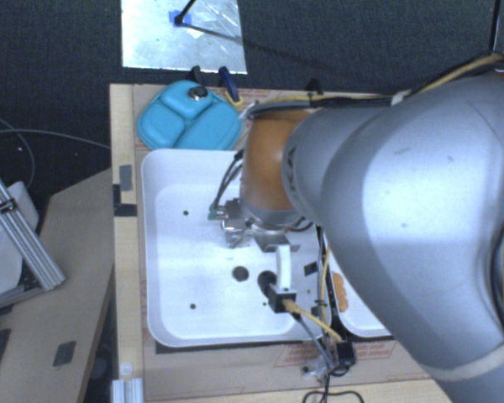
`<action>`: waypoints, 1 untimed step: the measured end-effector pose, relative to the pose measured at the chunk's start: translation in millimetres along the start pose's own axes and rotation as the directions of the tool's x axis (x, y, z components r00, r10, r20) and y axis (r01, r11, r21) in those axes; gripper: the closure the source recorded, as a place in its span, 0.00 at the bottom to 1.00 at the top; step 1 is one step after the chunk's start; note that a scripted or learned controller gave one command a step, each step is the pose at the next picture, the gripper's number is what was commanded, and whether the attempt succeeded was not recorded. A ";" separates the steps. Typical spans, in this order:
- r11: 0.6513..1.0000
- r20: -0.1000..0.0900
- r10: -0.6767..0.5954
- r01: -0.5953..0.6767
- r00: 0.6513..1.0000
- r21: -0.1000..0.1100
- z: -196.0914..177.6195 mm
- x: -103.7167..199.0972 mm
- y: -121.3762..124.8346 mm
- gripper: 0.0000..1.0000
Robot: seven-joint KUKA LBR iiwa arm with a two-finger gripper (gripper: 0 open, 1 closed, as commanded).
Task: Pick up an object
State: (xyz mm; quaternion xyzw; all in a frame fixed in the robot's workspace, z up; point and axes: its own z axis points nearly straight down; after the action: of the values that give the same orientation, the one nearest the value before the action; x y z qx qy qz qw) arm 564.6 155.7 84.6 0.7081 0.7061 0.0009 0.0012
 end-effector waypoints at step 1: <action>1.000 0.000 -0.002 0.002 1.000 0.004 0.6 -8.4 -10.2 1.00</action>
State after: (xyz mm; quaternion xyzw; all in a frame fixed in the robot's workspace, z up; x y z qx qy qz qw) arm 554.3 147.3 84.0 0.7075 0.7067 -0.0005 -0.0003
